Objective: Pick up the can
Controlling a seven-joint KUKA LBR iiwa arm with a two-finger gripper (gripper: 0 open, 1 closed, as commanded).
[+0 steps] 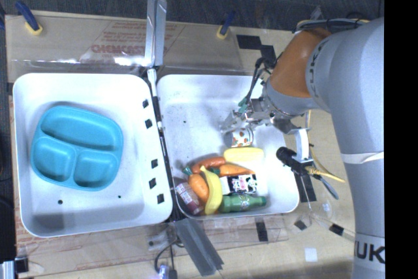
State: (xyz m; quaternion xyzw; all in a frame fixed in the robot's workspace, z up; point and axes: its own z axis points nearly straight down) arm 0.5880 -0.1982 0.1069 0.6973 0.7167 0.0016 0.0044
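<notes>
A dark red can (pixel 187 197) lies on its side at the near left corner of the right bin (pixel 196 98), pressed against a yellow banana (pixel 212 191) in a pile of toy food. My gripper (pixel 243 121) hangs over the middle of that bin, well up and to the right of the can. Its silvery fingers (pixel 230 121) are spread apart with nothing between them. A small white object with red spots (pixel 241 137) sits just below the fingertips.
The pile also holds an orange carrot (pixel 209 163), a yellow block (pixel 244 155), a cow-print carton (pixel 240 183) and a green bottle (pixel 243 202). The left bin (pixel 26 206) holds a blue divided tray (pixel 77 146). A divider (pixel 154 121) separates the bins.
</notes>
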